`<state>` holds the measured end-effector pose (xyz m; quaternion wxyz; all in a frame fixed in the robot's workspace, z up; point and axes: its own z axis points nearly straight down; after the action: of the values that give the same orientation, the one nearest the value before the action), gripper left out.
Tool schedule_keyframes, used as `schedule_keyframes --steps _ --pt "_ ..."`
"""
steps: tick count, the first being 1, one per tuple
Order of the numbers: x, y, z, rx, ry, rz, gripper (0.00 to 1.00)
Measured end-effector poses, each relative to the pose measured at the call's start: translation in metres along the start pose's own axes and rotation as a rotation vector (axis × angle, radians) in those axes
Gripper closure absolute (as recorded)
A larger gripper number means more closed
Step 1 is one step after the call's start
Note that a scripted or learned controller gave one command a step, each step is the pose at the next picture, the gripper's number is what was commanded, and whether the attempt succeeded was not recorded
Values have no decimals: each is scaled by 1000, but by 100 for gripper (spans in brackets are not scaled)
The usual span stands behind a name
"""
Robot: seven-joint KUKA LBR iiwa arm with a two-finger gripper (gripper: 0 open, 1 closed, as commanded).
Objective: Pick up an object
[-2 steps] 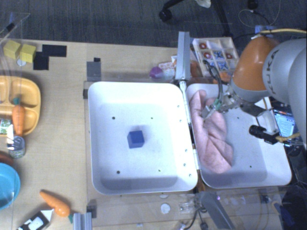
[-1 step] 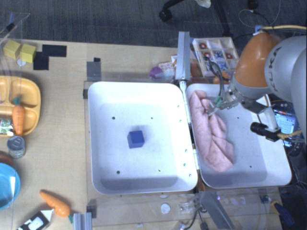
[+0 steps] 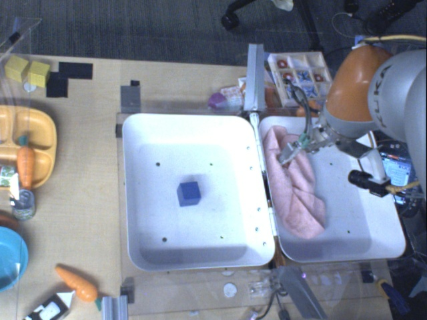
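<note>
Bench [image 3: 80, 232] of pale wood holds two shallow white bins side by side. The left white bin [image 3: 193, 129] has one small blue cube [image 3: 189, 193] sitting a little left of its middle, well apart from the arm. The right white bin [image 3: 360, 225] holds a soft pink cloth [image 3: 297, 189] that lies bunched along the bin's left wall, from near the top down past the middle.

The big grey arm with the orange band [image 3: 380, 92] comes in from the right. Its two-finger gripper [image 3: 293, 151] is down at the top part of the pink cloth and looks to be touching it. The fingers are small and mixed up with the cloth folds (too hard to see well), so it cannot be told if they are spread or squeezed on the cloth.

Off to the left of the bench sits a yellow plastic tray [image 3: 40, 129] with an orange toy carrot [image 3: 25, 167] on it. A second orange toy carrot [image 3: 78, 283] lies near the bottom edge. Part of a round blue plate [image 3: 10, 259] is at the left edge. Two yellow blocks [image 3: 27, 72] sit near the top left corner.
</note>
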<state>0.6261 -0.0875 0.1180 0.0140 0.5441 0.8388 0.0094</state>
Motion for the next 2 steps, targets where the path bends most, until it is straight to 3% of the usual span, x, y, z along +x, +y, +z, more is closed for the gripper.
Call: schedule_keyframes --steps 1,2 --pt "7 -17 27 16 7 -113 0" --pt "5 -12 12 5 -1 -114 100"
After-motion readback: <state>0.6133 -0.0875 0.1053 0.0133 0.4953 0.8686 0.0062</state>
